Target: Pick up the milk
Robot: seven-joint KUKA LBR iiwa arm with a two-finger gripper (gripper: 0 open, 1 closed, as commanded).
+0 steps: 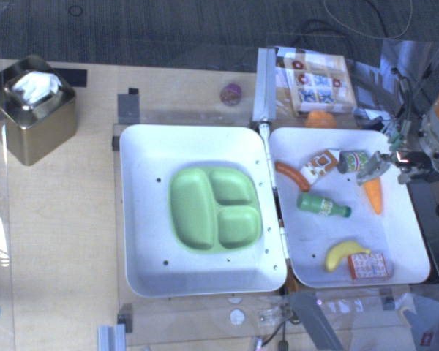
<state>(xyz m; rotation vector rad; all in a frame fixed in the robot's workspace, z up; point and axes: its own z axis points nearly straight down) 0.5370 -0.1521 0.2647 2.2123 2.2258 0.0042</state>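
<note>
Gripper (pixel 373 167) over right bin (pixel 402 262), beside can (pixel 353 160); finger state unreadable. Milk (pixel 323 162) small, label blurred.

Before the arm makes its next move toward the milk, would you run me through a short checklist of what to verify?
1. Milk carton in the right bin, lying on its side: ok.
2. Gripper over the right bin, right of the carton, not on it: not ok yet.
3. Nothing visibly held by the gripper: ok.
4. Room around the carton: the can touches its right end and the sausage lies close on its left: not ok.
5. Finger opening: cannot tell.
6. Carrot lies just below the gripper, possible bump: not ok.
</note>
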